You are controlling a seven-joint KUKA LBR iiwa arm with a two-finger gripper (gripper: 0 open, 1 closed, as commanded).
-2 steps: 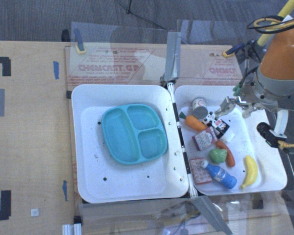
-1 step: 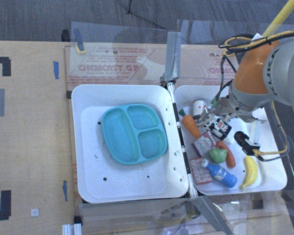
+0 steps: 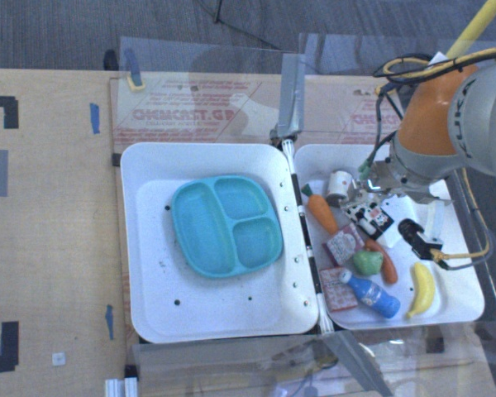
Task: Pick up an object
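Note:
My gripper (image 3: 365,195) hangs low over the back of the right bin (image 3: 467,308), under the orange band of the arm. Just to its left lies a small white and grey cup (image 3: 339,182). A black-and-white patterned piece (image 3: 370,218) sits directly below the gripper, and whether they touch cannot be told. An orange carrot (image 3: 321,212) lies near the bin's left wall. Further forward are a pinkish block (image 3: 344,245), a green lump (image 3: 367,262), a blue bottle (image 3: 374,296) and a yellow banana (image 3: 422,289).
The left bin (image 3: 140,222) holds a teal divided plate (image 3: 226,225). A small orange-red piece (image 3: 388,268) lies beside the green lump, and a reddish flat packet (image 3: 339,294) lies under the bottle's cap end. The objects crowd the right bin's left half.

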